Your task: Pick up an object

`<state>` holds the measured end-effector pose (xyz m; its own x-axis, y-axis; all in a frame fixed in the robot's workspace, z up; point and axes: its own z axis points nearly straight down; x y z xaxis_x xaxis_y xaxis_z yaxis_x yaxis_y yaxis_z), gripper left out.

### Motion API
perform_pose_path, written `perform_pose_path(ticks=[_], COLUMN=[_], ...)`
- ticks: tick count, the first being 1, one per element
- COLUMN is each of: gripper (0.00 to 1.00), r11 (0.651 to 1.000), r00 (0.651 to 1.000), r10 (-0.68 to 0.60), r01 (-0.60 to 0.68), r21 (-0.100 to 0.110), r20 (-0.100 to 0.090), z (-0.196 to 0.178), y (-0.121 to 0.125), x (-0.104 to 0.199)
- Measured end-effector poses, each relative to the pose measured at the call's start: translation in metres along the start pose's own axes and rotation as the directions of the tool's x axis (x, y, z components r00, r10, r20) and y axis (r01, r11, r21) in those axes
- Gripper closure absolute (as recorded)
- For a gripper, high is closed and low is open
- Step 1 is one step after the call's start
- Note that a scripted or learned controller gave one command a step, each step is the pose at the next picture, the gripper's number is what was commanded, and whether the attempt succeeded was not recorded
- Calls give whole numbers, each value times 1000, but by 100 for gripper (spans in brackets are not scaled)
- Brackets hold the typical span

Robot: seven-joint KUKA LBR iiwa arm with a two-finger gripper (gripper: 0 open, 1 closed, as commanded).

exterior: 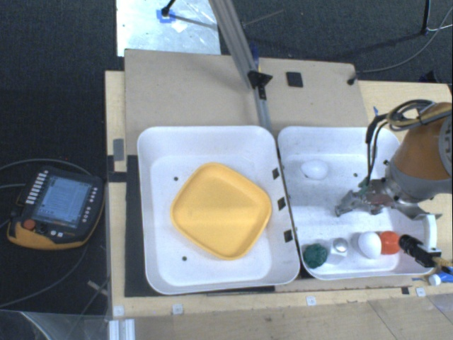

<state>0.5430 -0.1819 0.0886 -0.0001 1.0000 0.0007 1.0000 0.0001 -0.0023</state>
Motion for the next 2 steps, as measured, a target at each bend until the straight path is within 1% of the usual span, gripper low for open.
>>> perform_pose_path(ticks=[1,2], gripper=[100,100], r11=[1000,1000], r00=[1000,1000], r10=[0,-1], r01=[0,1], r21=[-4,-7], r20=[1,2], z=[-12,-67], y=[1,-6], x=[0,5])
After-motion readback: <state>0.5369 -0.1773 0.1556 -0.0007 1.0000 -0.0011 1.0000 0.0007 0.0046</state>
